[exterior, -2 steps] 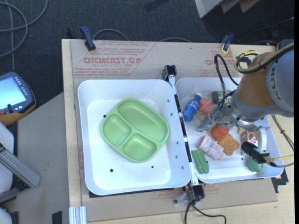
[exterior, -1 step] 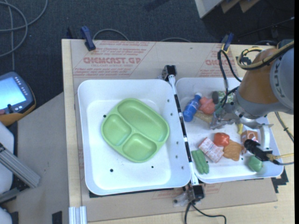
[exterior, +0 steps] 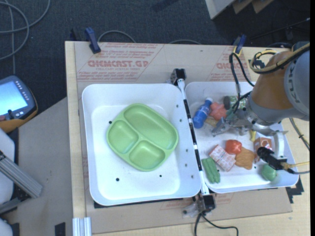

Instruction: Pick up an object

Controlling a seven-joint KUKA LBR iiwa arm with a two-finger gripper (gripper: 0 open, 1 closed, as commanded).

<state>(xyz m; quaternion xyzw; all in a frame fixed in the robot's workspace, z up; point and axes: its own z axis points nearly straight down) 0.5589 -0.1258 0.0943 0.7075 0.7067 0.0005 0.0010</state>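
Observation:
The right bin [exterior: 246, 183] holds several small objects. A blue bottle [exterior: 201, 114] lies at its left wall beside a salmon-red piece [exterior: 217, 110]. Lower down are a red round item [exterior: 233, 146], a pink-and-white packet [exterior: 222, 158], a green pod [exterior: 211, 170], an orange-brown piece [exterior: 244, 159], a red-and-white box [exterior: 263, 143] and a green ball [exterior: 269, 172]. My gripper [exterior: 225, 125] is low inside this bin, just right of the blue bottle and above the red round item. Nothing visibly hangs from it.
The left bin [exterior: 98, 176] holds a light-green divided plate [exterior: 142, 136]. The grey and orange arm [exterior: 273, 95] covers the right bin's upper right part. Cables [exterior: 236, 68] trail over the bench's back right. A black clip [exterior: 178, 74] sits where the bins meet.

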